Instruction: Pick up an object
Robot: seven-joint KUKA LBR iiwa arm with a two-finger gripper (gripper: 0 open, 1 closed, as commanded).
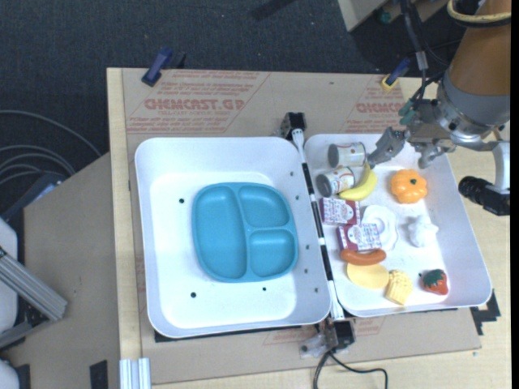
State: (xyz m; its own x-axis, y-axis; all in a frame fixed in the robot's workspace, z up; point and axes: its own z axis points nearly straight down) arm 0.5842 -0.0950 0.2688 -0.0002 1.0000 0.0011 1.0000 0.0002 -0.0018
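The right bin (466, 241) holds several small items: a banana (361, 185), an orange pumpkin (408, 185), two small cans (347, 153), two snack packets (339, 211), a sausage (364, 256), a cheese wedge (397, 287) and a strawberry (435, 281). My gripper (407, 149) hangs over the bin's far edge, just above the pumpkin and to the right of the upper can. It is open, its fingers (388, 145) spread apart, with nothing between them.
A blue divided plate (243, 231) lies in the left bin (154, 217). A white figure (420, 231) and a yellow slice (367, 275) also lie in the right bin. Blue clamps (157, 66) sit at the board's far edge.
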